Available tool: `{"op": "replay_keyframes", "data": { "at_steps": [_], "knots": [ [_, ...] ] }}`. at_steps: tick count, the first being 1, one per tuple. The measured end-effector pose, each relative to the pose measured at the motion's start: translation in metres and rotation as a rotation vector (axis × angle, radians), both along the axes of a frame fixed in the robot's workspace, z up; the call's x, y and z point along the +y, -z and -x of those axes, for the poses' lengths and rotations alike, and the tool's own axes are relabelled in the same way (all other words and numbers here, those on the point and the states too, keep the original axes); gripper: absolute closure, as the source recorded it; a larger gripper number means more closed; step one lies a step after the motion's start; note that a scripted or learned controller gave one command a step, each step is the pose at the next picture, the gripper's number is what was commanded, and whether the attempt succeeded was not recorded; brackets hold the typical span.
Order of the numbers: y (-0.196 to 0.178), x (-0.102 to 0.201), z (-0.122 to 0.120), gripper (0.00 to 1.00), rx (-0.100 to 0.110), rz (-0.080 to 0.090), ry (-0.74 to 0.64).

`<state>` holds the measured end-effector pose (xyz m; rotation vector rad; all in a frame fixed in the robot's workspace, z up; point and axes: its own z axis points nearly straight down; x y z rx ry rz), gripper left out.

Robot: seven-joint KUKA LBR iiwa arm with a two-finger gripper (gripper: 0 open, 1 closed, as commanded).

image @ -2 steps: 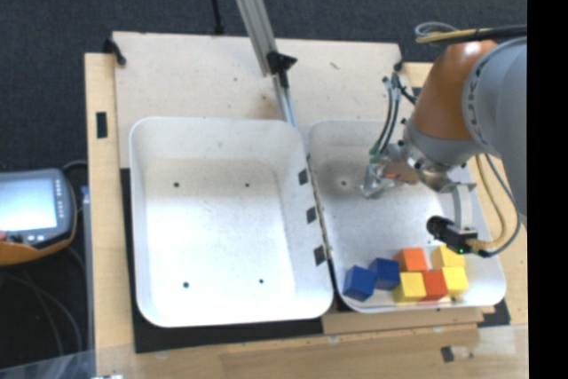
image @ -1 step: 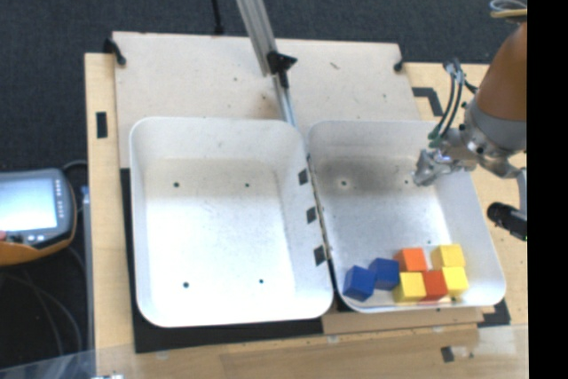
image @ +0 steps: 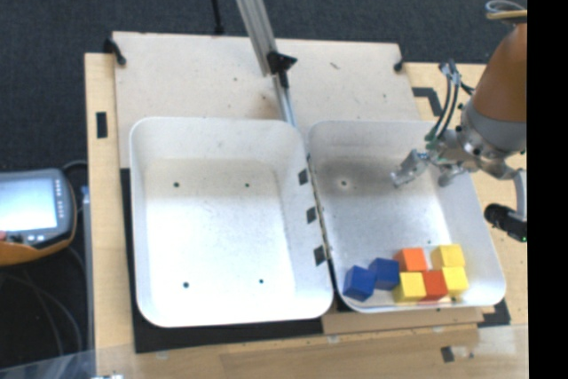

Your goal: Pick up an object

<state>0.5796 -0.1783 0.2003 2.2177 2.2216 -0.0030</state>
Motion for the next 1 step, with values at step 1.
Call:
{"op": "replay_keyframes", "data": {
  "at_steps": [1],
  "knots": [
    [-0.0749, 0.0705, 0.0658, 0.00, -0.006, -0.005, -0.006]
  ]
}}
